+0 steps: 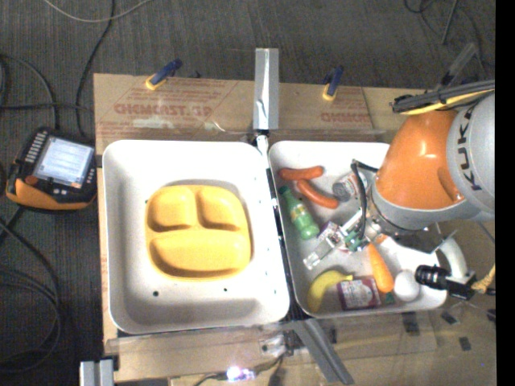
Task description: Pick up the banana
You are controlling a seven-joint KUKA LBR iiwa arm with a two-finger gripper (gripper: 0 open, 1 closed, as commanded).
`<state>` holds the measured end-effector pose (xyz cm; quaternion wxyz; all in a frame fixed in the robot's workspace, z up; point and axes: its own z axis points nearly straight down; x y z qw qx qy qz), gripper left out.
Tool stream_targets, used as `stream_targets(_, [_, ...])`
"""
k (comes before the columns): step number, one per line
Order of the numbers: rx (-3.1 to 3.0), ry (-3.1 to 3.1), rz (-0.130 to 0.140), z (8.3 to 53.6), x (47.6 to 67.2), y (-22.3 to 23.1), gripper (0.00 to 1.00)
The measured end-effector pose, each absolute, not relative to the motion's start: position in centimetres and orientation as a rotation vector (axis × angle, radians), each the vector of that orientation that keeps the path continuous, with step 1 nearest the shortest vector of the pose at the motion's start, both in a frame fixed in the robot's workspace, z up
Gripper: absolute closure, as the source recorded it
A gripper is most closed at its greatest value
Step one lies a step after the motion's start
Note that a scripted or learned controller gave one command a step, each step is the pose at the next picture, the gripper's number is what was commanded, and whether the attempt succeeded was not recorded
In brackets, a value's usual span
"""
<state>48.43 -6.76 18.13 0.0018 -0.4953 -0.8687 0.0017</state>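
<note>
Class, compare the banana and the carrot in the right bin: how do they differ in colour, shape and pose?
The banana is yellow; the carrot is orange. The banana is curved and stubby, while the carrot is straight and tapers. The banana lies near the bin's front left, partly behind a dark red packet; the carrot lies slanted to the packet's right. Both rest in the right bin, near its front.

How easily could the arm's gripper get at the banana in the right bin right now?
Probably yes: the banana lies uncovered from above near the bin's front wall. But the dark red packet touches its right side, so the fingers have little room there.
</note>
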Motion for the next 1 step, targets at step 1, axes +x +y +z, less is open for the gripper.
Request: stream_targets(1, [-1.253, -2.876, 0.004, 18.11, 48.46, -3.34, 0.0])
